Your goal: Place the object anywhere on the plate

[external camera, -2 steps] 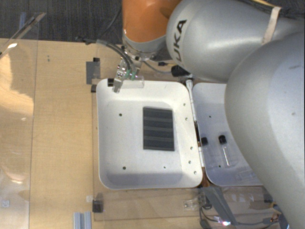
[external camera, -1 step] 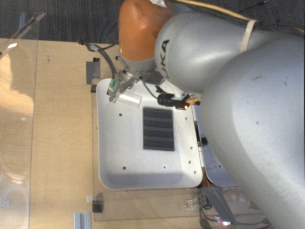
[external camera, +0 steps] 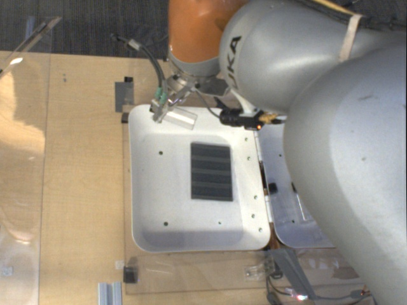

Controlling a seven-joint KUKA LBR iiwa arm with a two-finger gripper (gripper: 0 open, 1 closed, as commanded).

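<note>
While the grey arm point(external camera: 305, 56) is being extended over the bench point(external camera: 76, 170) from the right, its gripper point(external camera: 162, 108) is being held low at the far left corner of the left bin point(external camera: 152, 221). A small clear object point(external camera: 182, 117) is being shown just beside the gripper, near the bin's far rim. Whether it is being gripped cannot be told, nor whether the tool is being held wide or narrow. A dark ribbed plate point(external camera: 211, 171) is being shown in the middle of that bin, apart from the object. The right bin point(external camera: 280, 189) is being largely covered by the arm.
</note>
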